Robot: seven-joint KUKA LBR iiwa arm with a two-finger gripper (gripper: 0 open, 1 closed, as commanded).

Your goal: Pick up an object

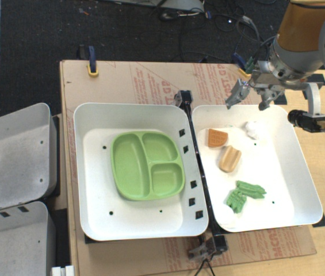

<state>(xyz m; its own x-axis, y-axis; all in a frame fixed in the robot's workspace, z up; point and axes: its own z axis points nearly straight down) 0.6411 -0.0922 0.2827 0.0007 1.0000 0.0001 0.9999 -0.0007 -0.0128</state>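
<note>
Gripper open above the right bin's far rim

I see the gripper point(249, 95) hanging over the far edge of the right bin point(300, 171), fingers spread, nothing between them. That bin holds four items: one orange wedge point(217, 137), one tan bread piece point(229, 158), one green bean bundle point(244, 195), one small white object point(252, 130) nearest the gripper. The left bin point(93, 171) holds one green divided plate point(148, 165).

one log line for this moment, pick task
pincer open, nothing between fingers | above right bin far edge | orange wedge, tan piece, green beans lying in bin
</note>
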